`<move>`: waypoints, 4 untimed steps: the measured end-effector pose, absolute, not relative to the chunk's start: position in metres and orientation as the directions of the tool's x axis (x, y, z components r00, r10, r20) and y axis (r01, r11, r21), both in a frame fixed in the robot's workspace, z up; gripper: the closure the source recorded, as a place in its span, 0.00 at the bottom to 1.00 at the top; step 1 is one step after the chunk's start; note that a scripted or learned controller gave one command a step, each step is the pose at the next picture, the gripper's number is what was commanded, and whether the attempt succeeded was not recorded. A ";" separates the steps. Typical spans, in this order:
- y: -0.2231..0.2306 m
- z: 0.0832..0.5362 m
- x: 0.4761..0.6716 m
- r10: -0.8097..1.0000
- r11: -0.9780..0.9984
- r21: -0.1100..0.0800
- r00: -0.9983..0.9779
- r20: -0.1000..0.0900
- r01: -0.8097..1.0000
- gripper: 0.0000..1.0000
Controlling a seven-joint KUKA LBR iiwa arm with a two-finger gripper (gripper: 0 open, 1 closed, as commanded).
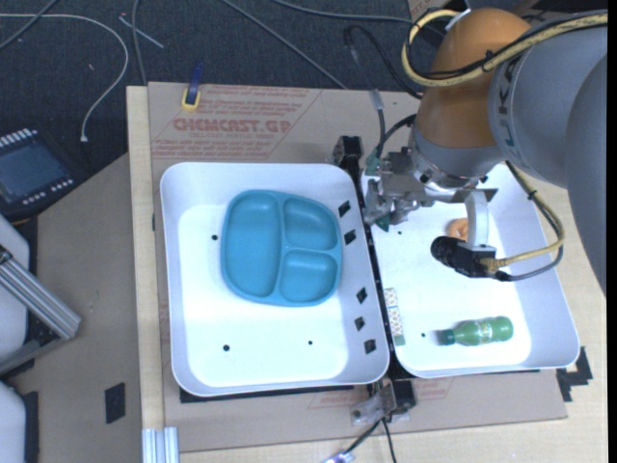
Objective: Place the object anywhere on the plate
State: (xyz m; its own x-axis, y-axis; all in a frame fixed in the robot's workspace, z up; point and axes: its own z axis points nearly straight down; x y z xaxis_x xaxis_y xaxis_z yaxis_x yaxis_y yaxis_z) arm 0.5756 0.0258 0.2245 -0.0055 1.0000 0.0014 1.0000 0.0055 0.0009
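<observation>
So there were two white bins on the bench, one blue plate (280, 249) in the left bin (193, 355), one green bottle (477, 333) lying in the right bin (549, 345), and the tool (390, 205) hovered near the divider, grip impossible to tell.

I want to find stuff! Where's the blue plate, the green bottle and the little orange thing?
blue plate (281, 249): camera view, on the ridge between its compartments.
green bottle (480, 332): camera view, on the middle of its body.
little orange thing (460, 229): camera view, on its visible edge beside the arm.
</observation>
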 end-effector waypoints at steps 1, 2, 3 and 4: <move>0.083 0.217 0.598 1.000 0.006 0.001 -0.007 0.003 1.000 1.00; 0.119 0.216 0.605 1.000 0.004 0.001 -0.004 0.002 1.000 1.00; 0.117 0.235 0.609 1.000 0.001 0.002 -0.001 0.001 1.000 1.00; 0.117 0.234 0.609 1.000 0.001 0.000 -0.001 0.000 1.000 0.00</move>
